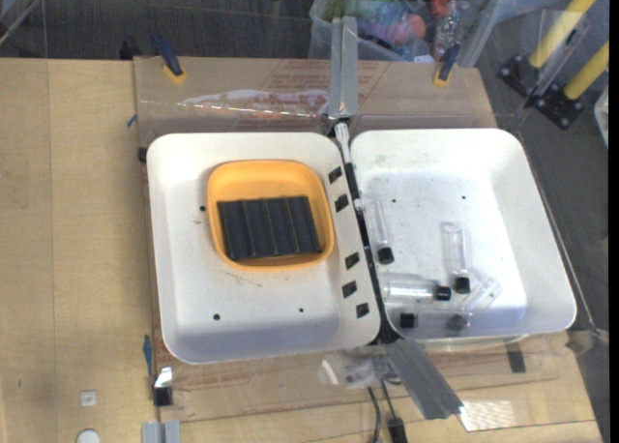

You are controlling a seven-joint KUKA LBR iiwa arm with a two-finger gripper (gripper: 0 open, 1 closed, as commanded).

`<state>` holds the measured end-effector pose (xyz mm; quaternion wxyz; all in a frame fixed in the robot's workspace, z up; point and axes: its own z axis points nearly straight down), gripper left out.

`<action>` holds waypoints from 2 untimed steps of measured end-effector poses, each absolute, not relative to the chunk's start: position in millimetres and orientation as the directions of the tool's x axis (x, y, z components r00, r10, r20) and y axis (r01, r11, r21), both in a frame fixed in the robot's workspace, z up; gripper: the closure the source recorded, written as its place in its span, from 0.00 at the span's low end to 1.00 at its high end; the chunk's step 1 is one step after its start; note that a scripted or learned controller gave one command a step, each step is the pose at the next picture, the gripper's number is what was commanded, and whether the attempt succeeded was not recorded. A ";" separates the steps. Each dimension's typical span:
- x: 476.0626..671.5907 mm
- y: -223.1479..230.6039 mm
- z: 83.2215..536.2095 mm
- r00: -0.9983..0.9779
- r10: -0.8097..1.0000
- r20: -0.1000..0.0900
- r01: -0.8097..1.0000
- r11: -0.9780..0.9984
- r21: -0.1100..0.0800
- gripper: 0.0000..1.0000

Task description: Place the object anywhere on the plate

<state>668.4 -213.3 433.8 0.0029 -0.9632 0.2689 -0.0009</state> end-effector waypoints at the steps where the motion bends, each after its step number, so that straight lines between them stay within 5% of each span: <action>1: 668.2 -219.5 433.5 0.981 -0.195 0.001 -0.195 -0.981 -0.006 1.00; 2: 668.5 -218.5 433.5 0.981 -0.192 0.001 -0.192 -0.981 -0.006 1.00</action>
